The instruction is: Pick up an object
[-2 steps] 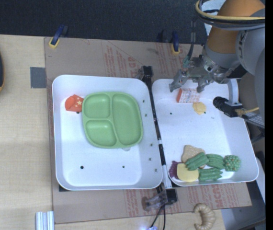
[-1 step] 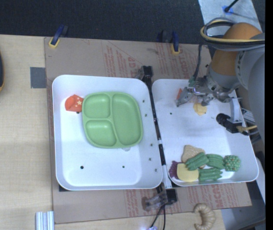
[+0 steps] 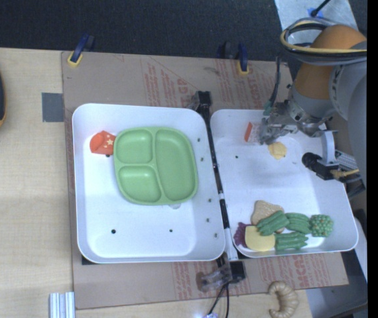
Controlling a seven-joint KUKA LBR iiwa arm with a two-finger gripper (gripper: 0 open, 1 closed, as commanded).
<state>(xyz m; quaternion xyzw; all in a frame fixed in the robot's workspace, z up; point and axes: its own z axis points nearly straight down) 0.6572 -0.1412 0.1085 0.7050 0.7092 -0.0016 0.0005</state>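
So the gripper (image 3: pixel 269 132) is sitting down low over the far end of the right bin (image 3: pixel 288 184), and honestly I can't tell what its grip is doing from this angle, it's just a grey blur of metal. Right next to it on the left there's a small orange-red piece (image 3: pixel 248 132), and just to the other side a little pale yellow object (image 3: pixel 278 150) lies on the bin floor, nothing visibly held. Most of the stuff is piled in the near corner of that bin: a tan bread-looking slice (image 3: pixel 266 211), green veggie pieces (image 3: pixel 287 223), a broccoli-like floret (image 3: pixel 321 225) and a yellow bit (image 3: pixel 260 242). The left bin (image 3: pixel 99 230) has a green divided plate (image 3: pixel 156 165) with a red item (image 3: pixel 101 142) tucked beside its far left edge.
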